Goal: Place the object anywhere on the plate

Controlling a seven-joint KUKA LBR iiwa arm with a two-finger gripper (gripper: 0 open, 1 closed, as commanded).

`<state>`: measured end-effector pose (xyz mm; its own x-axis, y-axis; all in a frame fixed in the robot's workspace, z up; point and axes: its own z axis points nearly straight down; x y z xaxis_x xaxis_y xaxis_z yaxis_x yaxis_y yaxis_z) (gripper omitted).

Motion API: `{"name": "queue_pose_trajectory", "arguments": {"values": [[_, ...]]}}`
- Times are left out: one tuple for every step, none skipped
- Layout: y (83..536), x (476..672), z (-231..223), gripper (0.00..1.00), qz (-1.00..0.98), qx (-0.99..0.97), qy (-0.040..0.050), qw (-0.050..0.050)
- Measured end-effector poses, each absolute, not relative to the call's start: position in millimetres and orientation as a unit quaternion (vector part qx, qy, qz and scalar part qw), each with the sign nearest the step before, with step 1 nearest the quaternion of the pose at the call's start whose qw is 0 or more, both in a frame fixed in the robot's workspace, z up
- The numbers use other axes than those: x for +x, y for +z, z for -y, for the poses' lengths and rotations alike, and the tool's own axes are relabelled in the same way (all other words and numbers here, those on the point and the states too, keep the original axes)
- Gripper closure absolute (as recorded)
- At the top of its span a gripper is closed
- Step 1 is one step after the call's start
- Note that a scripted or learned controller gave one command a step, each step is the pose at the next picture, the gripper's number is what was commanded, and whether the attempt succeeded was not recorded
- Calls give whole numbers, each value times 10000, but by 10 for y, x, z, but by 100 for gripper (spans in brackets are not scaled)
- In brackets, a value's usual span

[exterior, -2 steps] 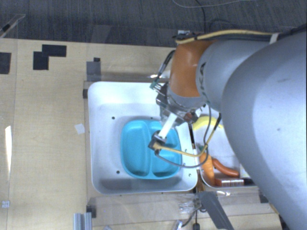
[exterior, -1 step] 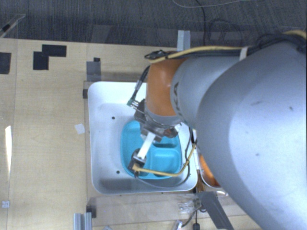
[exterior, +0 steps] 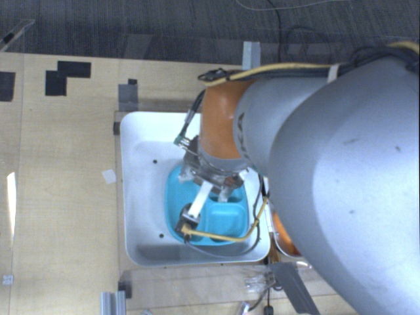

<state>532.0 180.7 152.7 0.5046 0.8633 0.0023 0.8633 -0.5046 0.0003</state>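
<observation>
Hovering, gripper [exterior: 220, 188] is low over blue plate [exterior: 231, 227]; open vs closed: can't tell. Plate lies in left bin [exterior: 141, 176], twd front wall. Object: can't tell where. Orange thing [exterior: 282, 233] just right of bin, mostly hidden.

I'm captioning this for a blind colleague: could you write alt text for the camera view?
A grey, orange-banded arm reaches in from the right, its gripper hanging over a blue plate in the left white bin. Part of an orange thing shows at the arm's lower edge, right of that bin.
</observation>
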Motion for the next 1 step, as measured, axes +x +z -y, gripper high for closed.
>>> {"name": "queue_pose_trajectory", "arguments": {"values": [[1633,5336,-1811,100,4979,-8672,-29,5]]}}
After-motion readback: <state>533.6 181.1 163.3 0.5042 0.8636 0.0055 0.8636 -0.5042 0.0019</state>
